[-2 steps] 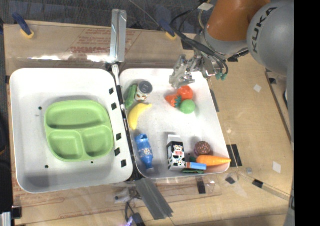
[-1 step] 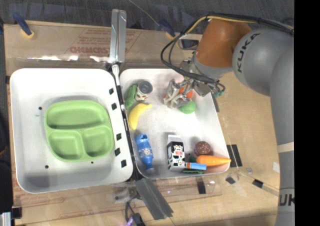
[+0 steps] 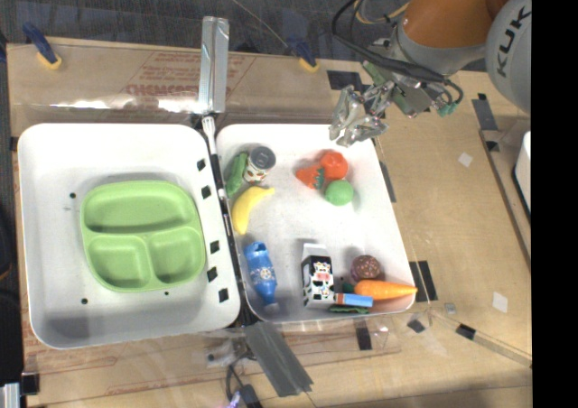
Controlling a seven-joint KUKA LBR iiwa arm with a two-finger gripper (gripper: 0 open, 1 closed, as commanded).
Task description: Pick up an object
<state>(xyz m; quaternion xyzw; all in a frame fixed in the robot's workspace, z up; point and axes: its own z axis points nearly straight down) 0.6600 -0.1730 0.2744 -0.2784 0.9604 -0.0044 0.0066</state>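
My gripper [image 3: 355,129] hangs over the far right corner of the right bin [image 3: 384,182], above and just behind a red-orange toy [image 3: 323,168] and a green ball [image 3: 340,192]. Nothing shows between its fingers. In the same bin lie a yellow banana [image 3: 247,206], a green vegetable [image 3: 237,171], a small tin can [image 3: 262,160], a blue bottle [image 3: 261,273], a cow-patterned carton [image 3: 316,280], a brown ball [image 3: 366,266] and an orange carrot [image 3: 385,290].
The left bin [image 3: 41,244] holds a green divided tray [image 3: 142,235]. A metal bar [image 3: 214,63] stands upright at the far end of the divider between the bins. Cables trail from the arm above the bench's right side.
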